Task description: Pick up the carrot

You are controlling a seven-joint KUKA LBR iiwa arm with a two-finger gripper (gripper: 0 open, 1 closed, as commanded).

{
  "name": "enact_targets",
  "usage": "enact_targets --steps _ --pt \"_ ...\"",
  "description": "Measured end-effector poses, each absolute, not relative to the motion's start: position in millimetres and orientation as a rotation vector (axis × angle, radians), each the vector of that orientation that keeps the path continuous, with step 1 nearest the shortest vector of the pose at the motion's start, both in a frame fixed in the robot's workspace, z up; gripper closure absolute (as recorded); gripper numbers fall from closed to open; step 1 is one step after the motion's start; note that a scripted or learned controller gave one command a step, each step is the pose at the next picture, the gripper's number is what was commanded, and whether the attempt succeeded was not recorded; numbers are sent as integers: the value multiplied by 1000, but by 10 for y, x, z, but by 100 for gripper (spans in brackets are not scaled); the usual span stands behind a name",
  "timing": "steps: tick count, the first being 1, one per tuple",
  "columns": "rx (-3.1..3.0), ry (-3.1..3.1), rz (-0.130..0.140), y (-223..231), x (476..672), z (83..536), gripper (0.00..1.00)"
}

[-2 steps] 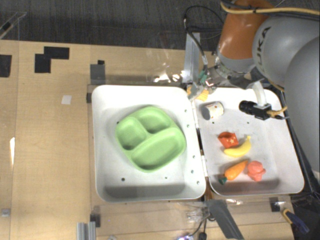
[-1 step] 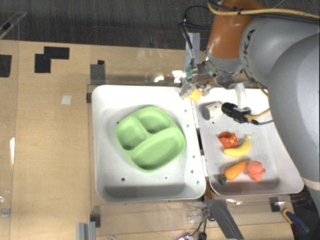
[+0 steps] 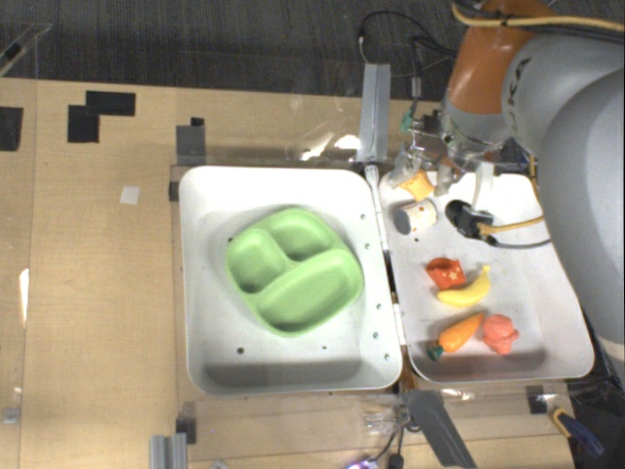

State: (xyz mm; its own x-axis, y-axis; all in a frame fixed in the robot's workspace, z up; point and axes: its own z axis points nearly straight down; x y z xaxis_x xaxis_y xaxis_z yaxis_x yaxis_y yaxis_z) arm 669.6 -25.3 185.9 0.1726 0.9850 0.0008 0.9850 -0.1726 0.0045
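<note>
The orange carrot point(image 3: 459, 333) lies near the front edge of the right bin point(image 3: 562, 301), its dark green end pointing front-left. My gripper point(image 3: 428, 164) hangs over the far left corner of that bin, well behind the carrot and apart from it. It sits just above a small yellow-orange wedge point(image 3: 417, 185). Nothing visibly links it to the carrot.
Beside the carrot are a pink lump point(image 3: 500, 332), a yellow banana point(image 3: 466, 288) and a red pepper point(image 3: 445, 273). A white cylinder point(image 3: 418, 215) lies under the gripper. A green divided plate point(image 3: 293, 267) sits in the left bin point(image 3: 210, 340). The grey arm point(image 3: 576, 145) covers the right bin's far right.
</note>
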Motion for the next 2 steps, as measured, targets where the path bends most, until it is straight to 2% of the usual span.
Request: enact_targets --steps 1,2 --pt "2283 2155 6 655 6694 1858 100" --pt "1959 2452 5 652 6695 1854 100"
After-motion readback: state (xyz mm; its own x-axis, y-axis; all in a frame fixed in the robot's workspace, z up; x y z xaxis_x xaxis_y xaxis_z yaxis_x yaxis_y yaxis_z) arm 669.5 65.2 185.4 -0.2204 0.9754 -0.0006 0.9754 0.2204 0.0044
